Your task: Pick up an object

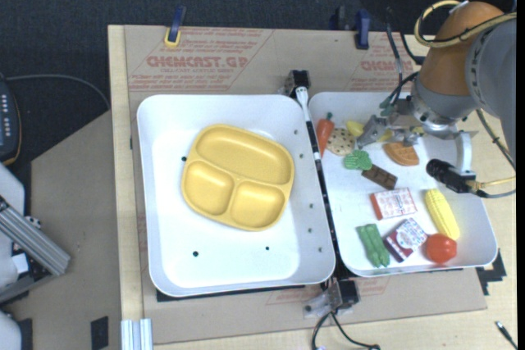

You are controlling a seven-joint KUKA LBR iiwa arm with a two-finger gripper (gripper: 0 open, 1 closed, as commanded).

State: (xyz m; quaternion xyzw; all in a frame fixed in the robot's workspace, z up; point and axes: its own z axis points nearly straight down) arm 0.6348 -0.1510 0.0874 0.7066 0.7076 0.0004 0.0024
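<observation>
Gripper (371, 129): low over right bin (484, 213), far end; finger state not discernible
Nearby: cookie (339, 145), carrot (325, 134), green toy (357, 161)
Left bin (160, 176): yellow divided plate (236, 176)

Two white bins (156, 176), one yellow divided plate (237, 176) in the left bin, about eleven small toy foods (394, 202) right of that plate, among them one corn cob (442, 212), one tomato (441, 248), one carrot (325, 134)
</observation>
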